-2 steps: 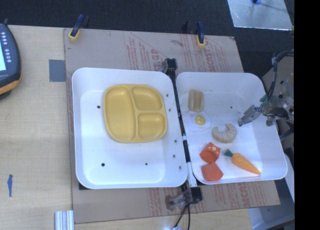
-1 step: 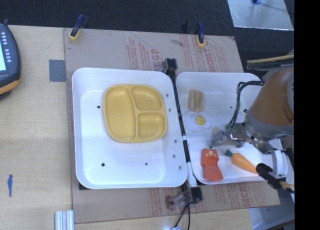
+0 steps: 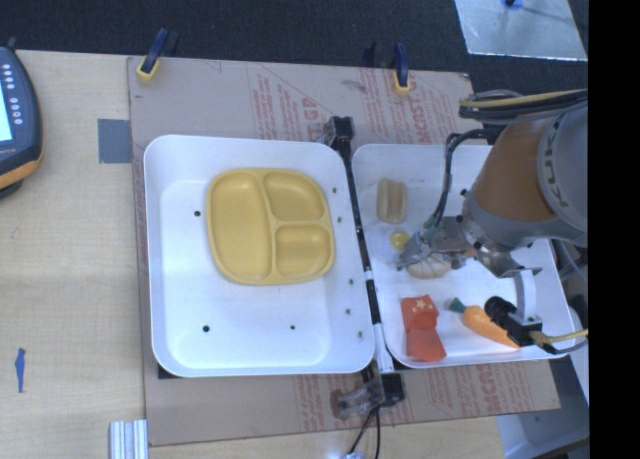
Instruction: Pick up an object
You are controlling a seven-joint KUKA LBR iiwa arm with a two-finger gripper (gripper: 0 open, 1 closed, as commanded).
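Note:
The right bin (image 3: 372, 209) holds a tan bread-like block (image 3: 391, 200) near its back, a small yellow piece (image 3: 399, 241), a pale roundish item (image 3: 430, 269), a red block (image 3: 422, 327) at the front and an orange carrot (image 3: 484, 324) with a green top. My gripper (image 3: 428, 249) hangs low over the middle of this bin, right above the pale item and beside the yellow piece. Its tip is dark and small here. The grey arm with its orange band (image 3: 515, 177) covers the bin's right part.
The left bin (image 3: 180, 347) holds a yellow divided plate (image 3: 270, 224) in its back half. A black divider with clips (image 3: 355, 237) runs between the bins. A teach pendant (image 3: 15, 117) lies at the far left of the bench. Blue-yellow clamps (image 3: 152, 55) pin the board's back edge.

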